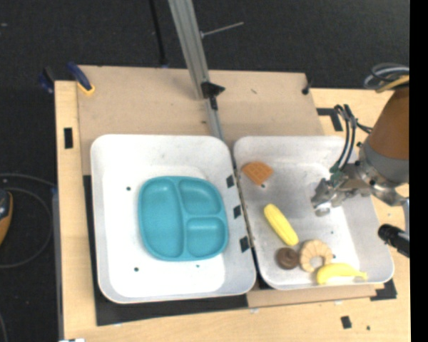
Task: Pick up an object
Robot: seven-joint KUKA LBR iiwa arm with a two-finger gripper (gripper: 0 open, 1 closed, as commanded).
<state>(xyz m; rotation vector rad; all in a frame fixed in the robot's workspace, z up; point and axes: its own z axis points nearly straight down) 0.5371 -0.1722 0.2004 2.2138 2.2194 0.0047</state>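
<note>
In the right bin point(292, 155) lie an orange-brown piece point(257, 172) at the upper left, a yellow corn cob point(279, 224) in the middle, a dark brown round piece point(287, 258), a tan ring-shaped donut point(316, 254) and a yellow banana point(339, 273) along the front edge. My gripper point(323, 204) hangs over the right part of this bin, to the right of the corn cob and above the donut in the image. Nothing shows between its fingers.
The left bin point(114, 162) holds a teal compartment plate point(182, 216). A grey metal post point(192, 48) rises from the back of the bench between the bins. The orange band of the arm point(394, 123) stands at the right edge.
</note>
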